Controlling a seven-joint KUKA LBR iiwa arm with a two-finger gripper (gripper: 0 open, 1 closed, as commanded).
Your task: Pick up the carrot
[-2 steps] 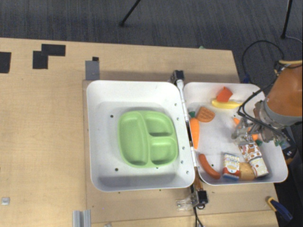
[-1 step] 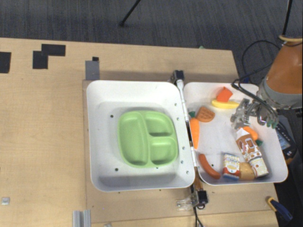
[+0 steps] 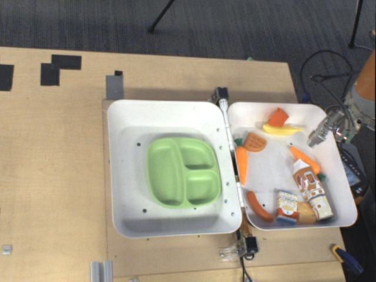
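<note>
The carrot is seen lying along the left wall of the right bin, beside the waffle. The hand is held open and empty over the bin's right side; a descent straddling the carrot's width, clear of the wall, is advised

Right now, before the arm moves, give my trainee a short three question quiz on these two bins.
1. True or false: the green divided plastic plate lies in the right white bin.
2. Which lies nearest the end effector: A, the yellow toy banana; B, the reddish-brown toy sausage; C, the green plate?
3. Fill in: the long orange carrot lies along the right bin's ____ wall.
Key: 1 false; 2 A; 3 left.
</note>
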